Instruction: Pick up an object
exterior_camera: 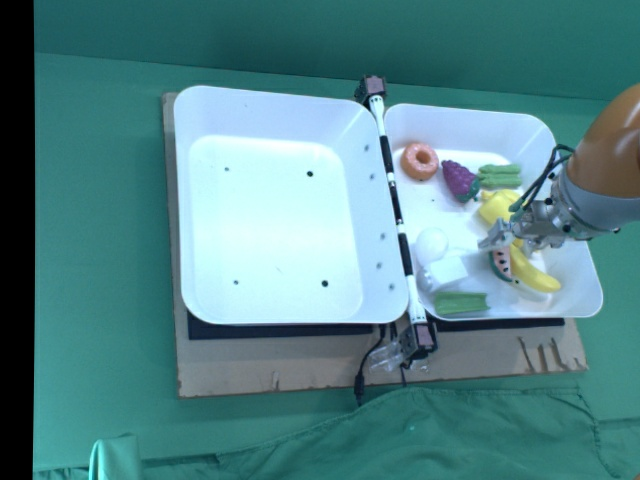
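On the green-draped bench (100, 218) we see a brown cardboard sheet (480, 368) carrying two shallow white plastic bins side by side, smooth, glossy and round-cornered. The left bin (270, 118) is the larger thing in our view, its floor bare white with a few small dark dots. The right bin (460, 123) holds the toys. Between the bins runs a thin black-and-white striped rod (392, 193).

From the right comes the arm, its rounded orange band (612, 143) above a grey wrist. The gripper (508, 230) hangs low over the right half of the right bin; whether it stands apart or together we cannot tell, and nothing shows clamped in it.

Just below the gripper lie a curved yellow banana (538, 280) and, touching it on the left, a red watermelon slice (499, 265) with a green rind. A lumpy yellow toy (497, 206) sits just above and left of the gripper. Farther left rest a white block (448, 270) and a smooth white ball (432, 242), touching. Near the front wall lies a flat green pod-like piece (460, 304). Toward the back sit a bumpy purple grape bunch (459, 180), a ribbed green bean bundle (500, 176) just beside it, and a ring-shaped orange doughnut (419, 161), well apart from the gripper.
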